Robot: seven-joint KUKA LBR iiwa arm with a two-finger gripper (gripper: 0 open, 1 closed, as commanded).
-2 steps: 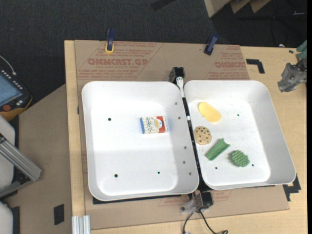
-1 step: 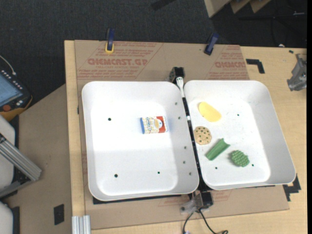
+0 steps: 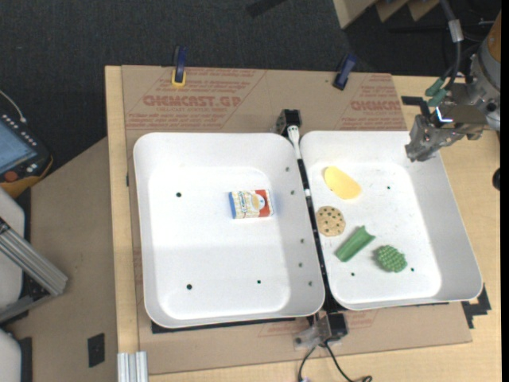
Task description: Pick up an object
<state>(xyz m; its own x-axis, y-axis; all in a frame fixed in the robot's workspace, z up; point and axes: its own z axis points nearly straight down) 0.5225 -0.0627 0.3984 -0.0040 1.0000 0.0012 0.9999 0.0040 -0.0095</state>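
Objects are split across the two white bins on the worktop. The left bin has just one thing, a small flat packet, blue at the edges with a pale printed label in the middle, lying roughly in the centre. The right bin has four: a yellow rounded piece near the divider at the far side, a round tan cookie dotted with dark chips just beside it, a green stick-shaped piece lying at a slant near the cookie, and a bumpy green lump close by the stick's end. All four sit apart, none touching as far as the view shows. The hand hangs over the far right corner of the right bin, well apart from every object, with nothing between its fingers; whether they're apart or together is too small to tell.
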